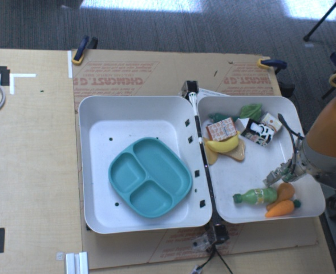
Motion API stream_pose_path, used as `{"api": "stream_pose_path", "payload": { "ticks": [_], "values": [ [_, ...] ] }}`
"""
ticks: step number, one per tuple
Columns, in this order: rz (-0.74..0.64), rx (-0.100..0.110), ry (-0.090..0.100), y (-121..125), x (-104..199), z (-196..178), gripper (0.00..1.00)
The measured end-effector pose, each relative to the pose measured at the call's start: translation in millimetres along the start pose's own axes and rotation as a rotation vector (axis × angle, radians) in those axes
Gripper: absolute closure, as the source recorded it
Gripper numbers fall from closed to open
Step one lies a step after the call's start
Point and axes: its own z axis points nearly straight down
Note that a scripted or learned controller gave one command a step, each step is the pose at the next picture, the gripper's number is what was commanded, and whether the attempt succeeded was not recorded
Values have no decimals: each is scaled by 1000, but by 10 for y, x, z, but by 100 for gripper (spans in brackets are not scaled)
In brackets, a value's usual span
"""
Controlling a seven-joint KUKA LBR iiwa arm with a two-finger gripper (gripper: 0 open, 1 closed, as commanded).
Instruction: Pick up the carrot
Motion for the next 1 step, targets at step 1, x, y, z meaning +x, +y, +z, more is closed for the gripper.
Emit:
{"api": "stream_pose_path", "payload": {
  "ticks": [1],
  "values": [
    [0, 0, 0, 0, 0, 0, 0]
  ]
}}
